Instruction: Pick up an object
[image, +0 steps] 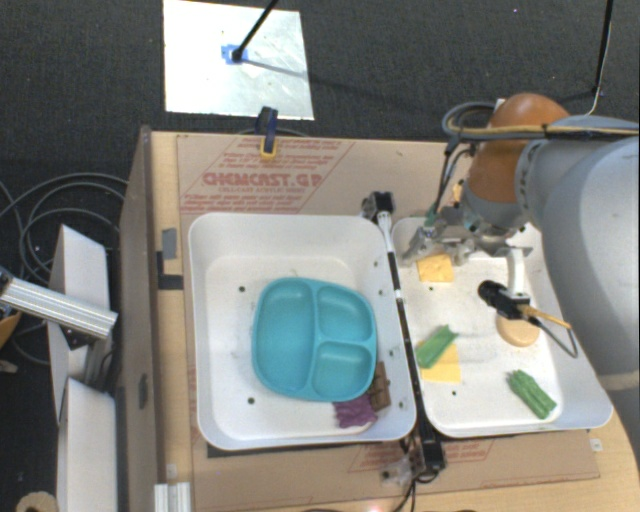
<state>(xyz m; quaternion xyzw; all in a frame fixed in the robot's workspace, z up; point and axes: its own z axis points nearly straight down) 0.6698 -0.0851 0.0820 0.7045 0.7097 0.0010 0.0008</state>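
1. Gripper (428, 243) low in right bin's (480, 400) far-left corner. Open or closed, cannot tell.
2. Yellow wedge (435, 268) just beside it.
3. Nearer the camera: green strip (435, 345) overlapping yellow slab (447, 368) — green pod (531, 392) well apart.

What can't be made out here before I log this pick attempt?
Camera view:
- gripper: too small and blurred to tell whether it touches the yellow piece.
- purple thing and brown thing: at the teal plate edge, too small to identify.
- right bin: its right side is covered by the arm.
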